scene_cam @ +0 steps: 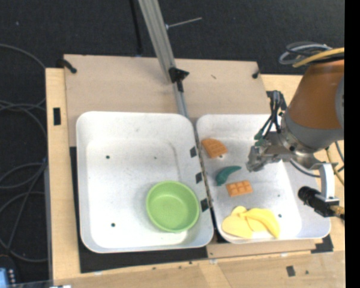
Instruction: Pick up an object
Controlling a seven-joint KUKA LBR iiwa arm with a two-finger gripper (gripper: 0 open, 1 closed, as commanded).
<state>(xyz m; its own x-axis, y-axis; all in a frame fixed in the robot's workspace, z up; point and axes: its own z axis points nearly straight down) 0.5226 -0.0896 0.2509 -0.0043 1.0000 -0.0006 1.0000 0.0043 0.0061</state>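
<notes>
The right bin (240,125) holds an orange bread-like piece (213,148) near its left wall. Below it lie a teal curved piece (227,173), a small orange waffle block (239,188) and a yellow banana bunch (251,222) at the front. My gripper (256,161) hangs over the middle of this bin, just right of the teal piece and above the waffle block. Nothing shows between its fingers. A green bowl (172,205) sits in the left bin (120,137) at its front right corner.
A metal pole (162,41) slants down from the top to the gap between the bins. Cables (312,51) loop at the back right. The wooden bench edge (57,161) frames both bins.
</notes>
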